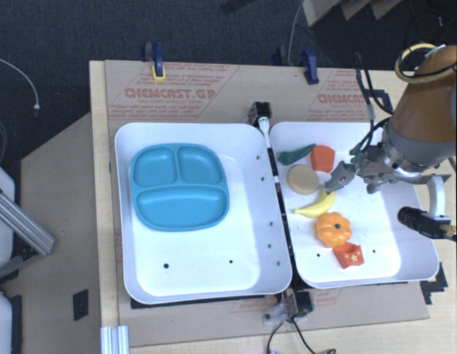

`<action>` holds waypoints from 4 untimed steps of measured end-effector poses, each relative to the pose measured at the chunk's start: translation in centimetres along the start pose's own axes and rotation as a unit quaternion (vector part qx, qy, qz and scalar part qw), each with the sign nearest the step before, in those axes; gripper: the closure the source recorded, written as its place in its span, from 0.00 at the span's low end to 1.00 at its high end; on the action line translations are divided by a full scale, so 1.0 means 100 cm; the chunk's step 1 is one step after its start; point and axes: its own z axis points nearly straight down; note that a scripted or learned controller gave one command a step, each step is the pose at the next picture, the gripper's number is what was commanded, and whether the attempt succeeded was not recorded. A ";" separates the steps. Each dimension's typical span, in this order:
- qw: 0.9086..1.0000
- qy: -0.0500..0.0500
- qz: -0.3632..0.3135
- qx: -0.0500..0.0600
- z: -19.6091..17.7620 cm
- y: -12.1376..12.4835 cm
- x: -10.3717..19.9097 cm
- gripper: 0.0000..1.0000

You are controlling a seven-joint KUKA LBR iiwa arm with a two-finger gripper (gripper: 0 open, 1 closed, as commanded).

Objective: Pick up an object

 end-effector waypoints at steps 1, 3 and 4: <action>1.000 -0.001 -0.001 -0.007 -0.008 0.003 0.000 0.00; 1.000 0.000 -0.001 -0.004 0.091 0.007 0.007 0.00; 1.000 -0.001 -0.001 -0.008 0.077 0.008 0.007 1.00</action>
